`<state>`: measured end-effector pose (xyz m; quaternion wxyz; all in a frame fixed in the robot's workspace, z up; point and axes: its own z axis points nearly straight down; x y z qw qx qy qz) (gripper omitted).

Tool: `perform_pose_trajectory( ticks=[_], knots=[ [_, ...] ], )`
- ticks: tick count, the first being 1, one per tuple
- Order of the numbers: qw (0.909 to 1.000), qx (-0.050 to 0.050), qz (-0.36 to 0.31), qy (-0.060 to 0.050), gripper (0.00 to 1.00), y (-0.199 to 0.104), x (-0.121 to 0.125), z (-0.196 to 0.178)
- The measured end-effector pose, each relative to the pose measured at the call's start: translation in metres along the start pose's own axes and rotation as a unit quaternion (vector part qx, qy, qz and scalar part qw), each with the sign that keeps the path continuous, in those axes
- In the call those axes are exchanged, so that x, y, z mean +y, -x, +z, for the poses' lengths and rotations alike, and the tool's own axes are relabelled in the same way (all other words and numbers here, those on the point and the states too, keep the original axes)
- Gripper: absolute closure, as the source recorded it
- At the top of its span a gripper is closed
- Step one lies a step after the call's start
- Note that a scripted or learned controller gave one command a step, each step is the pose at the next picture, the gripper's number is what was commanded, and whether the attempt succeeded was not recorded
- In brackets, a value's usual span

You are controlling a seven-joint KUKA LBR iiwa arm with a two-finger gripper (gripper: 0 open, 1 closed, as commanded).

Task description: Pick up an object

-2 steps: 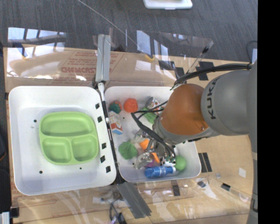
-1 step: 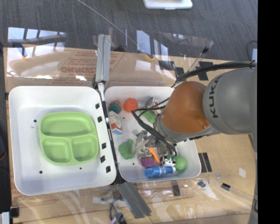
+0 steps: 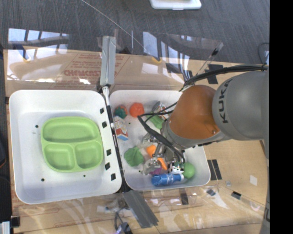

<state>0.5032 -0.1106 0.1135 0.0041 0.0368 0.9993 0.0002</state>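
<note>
Objects for picking lie heaped in the right-hand shallow white bin (image 3: 137, 183), while the left-hand shallow white bin (image 3: 23, 137) bears a pale green plastic tray with three compartments (image 3: 72, 143), sitting near its middle with bare white floor all round it. Both bins rest on a tan wooden bench (image 3: 238, 205) under a clear glossy sheet, and dark grey carpet (image 3: 55, 13) shows beyond the bench's far edge. A grey metal bar (image 3: 107, 59) stands at the seam between the bins.

In the right bin, from left to right: a small red-and-white carton (image 3: 121, 133), a teal lump (image 3: 120, 111), a leafy green soft toy (image 3: 133, 156), a round orange-red ball (image 3: 136, 109), a blue cylinder (image 3: 164, 179) against the near wall, and a bright green ball (image 3: 188, 171) in the near right corner. The clutter leaves little open floor; the clearest patch is along the bin's left wall.

The two-finger gripper (image 3: 160, 161) hangs low over the pile, just above the blue cylinder, beside a small orange piece (image 3: 150, 149). Whether it is parted or closed cannot be told, nor whether it has anything.
</note>
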Motion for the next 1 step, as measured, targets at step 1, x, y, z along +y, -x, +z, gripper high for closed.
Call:
perform_pose_trajectory(
  ticks=[1],
  knots=[
    [0.9999, 0.003, -0.012, 0.0, 0.0, -0.0129, 0.0091, 0.0208]
  ],
)
